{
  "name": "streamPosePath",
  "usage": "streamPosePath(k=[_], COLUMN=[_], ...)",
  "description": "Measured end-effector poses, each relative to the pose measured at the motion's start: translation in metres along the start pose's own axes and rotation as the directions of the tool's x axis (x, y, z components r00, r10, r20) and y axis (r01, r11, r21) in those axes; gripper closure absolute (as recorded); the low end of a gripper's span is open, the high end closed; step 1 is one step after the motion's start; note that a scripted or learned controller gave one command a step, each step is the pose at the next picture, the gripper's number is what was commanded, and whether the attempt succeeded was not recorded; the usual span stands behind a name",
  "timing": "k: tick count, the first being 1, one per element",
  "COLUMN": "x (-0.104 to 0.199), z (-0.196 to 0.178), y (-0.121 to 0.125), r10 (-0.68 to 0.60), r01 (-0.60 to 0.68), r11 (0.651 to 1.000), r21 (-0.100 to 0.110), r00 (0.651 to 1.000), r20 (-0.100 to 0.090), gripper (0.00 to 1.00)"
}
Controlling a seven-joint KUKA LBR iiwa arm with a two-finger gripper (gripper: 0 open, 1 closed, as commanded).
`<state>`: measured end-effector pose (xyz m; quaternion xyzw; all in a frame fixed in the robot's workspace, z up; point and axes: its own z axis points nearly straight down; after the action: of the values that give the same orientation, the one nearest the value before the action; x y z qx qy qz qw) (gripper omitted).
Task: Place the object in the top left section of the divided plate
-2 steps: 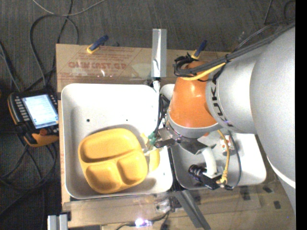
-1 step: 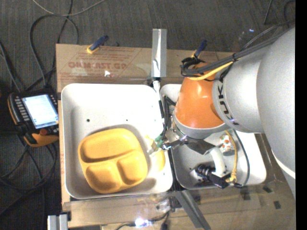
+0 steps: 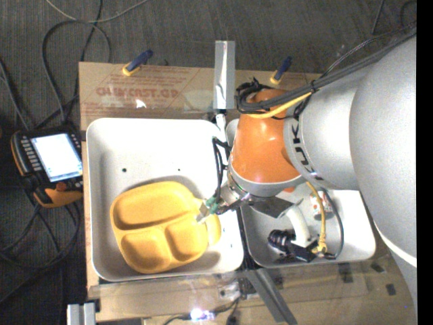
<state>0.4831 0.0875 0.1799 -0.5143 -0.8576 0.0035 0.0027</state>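
Observation:
A yellow divided plate (image 3: 159, 225) lies in the front part of the left white bin (image 3: 135, 141). It has one wide section at its far side and two smaller ones at its near side. My gripper (image 3: 206, 210) hangs low over the plate's right rim, under the orange band of the arm (image 3: 264, 147). A small greenish bit (image 3: 212, 204) shows at the gripper's tip; I cannot make out what it is or whether it is held. All three plate sections look bare.
The arm covers most of the right bin (image 3: 355, 239). A metal post (image 3: 224, 73) stands behind the bins, on a cardboard sheet (image 3: 155, 93) with two blue clamps. A teach pendant (image 3: 51, 158) lies left of the bench.

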Motion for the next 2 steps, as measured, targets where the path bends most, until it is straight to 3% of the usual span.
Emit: streamPosePath(k=[1,2], x=[-0.049,-0.006], z=[-0.045,0.0], y=[-0.026,-0.003], r10=[-0.125,-0.049], r01=[0.125,0.049], r11=[0.992,0.999], r21=[-0.002,0.0], r00=[0.992,0.999], r20=[0.002,-0.001], gripper=[1.0,1.0])
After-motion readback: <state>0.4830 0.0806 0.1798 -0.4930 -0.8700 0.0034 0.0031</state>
